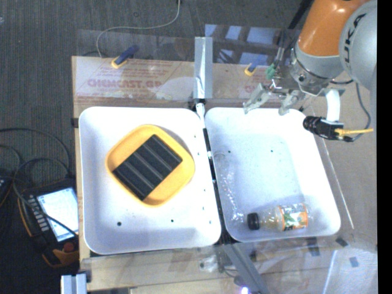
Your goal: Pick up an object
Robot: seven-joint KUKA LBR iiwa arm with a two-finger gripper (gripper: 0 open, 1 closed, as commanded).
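The arm's hand (267,101) hangs over the far rim of the right bin (318,182), its two pale fingers (253,103) spread apart with nothing between them, so it is open and holds nothing. Behind the hand rises the wrist with its orange band (324,14), reaching in from the upper right of that bin, and a small black fitting with a yellow tip (327,128) juts out just over the bin's far right edge. The bottle (280,219) lies on its side in the near part of the right bin, close to the front wall, well apart from the hand; its black cap points toward the divider between the two bins, and its label is orange with a touch of green. A patch of crinkled clear film (225,185) lies on the right bin's floor along its left wall, between the bottle and the far rim. To the left of the right bin sits the left bin (98,225), touching it along the shared edge, and in its middle rests a yellow, rounded-square dish (119,155) carrying a dark ribbed slab (149,166) turned at an angle to the bin walls. Both bins rest on the counter (141,81), whose bare brown surface shows beyond their far rims.
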